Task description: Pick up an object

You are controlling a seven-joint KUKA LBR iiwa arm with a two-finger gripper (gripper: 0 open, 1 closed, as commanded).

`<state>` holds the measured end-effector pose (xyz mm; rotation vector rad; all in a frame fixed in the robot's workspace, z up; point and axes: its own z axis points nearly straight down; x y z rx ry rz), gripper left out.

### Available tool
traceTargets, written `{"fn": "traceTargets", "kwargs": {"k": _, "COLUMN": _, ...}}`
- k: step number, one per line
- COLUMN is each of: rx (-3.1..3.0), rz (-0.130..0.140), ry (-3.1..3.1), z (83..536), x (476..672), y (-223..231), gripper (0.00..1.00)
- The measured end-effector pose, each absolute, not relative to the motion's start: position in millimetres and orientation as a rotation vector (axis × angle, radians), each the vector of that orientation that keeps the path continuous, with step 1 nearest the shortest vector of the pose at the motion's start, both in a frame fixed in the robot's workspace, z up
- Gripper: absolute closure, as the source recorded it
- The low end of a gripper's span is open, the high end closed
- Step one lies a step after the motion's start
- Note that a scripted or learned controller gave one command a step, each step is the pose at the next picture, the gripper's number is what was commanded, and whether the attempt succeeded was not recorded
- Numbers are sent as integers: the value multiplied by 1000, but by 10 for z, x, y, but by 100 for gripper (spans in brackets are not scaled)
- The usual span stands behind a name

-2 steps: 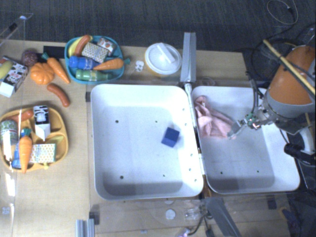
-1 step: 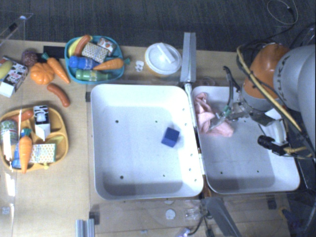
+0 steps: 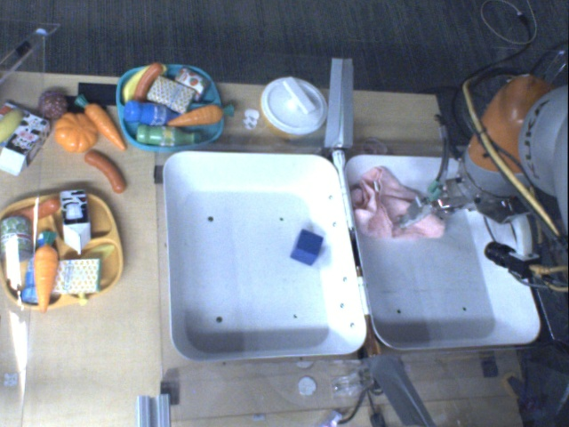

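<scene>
Pincer (image 3: 420, 213) of the grey arm (image 3: 533, 149), reaching in from the right, rests on the pink cloth (image 3: 384, 205) in the right bin (image 3: 462, 327); its thin metal fingers lie spread over the cloth's right end, but whether cloth sits between them cannot be told.

From the left: a yellow oval tray (image 3: 111, 256) at the worktop's (image 3: 133, 363) left edge holds toy food, among it a carrot (image 3: 44, 269) and small printed cartons. Above it lie a plastic pumpkin (image 3: 75, 132), a loose orange carrot (image 3: 107, 124) and a toy sausage (image 3: 107, 171). A blue bowl (image 3: 133, 136) behind the left bin is heaped with more smooth plastic toys. Beside it to the right stands a round white lid on a yellow-rimmed container (image 3: 295, 108).

The left bin (image 3: 231, 327), shallow, white, with rounded corners and small dark holes in its floor, carries a single blue cube (image 3: 308, 246), right of centre and well apart from every wall; open floor surrounds it on all sides.

A grey metal bar (image 3: 337, 105) rises behind the seam where the two bins touch. In the right bin the crumpled, soft cloth lies in the rear left corner, close against the shared wall; the front half of that bin's floor is bare. Black and yellow cables (image 3: 507, 181) loop round the arm at the bin's right rim.
</scene>
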<state>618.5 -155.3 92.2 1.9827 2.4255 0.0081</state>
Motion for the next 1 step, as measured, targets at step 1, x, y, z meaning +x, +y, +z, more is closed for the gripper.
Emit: {"fn": "traceTargets", "kwargs": {"k": 1, "rx": 1974, "rz": 13, "ry": 2429, "z": 1020, "x": 6209, "y": -1530, "gripper": 100}}
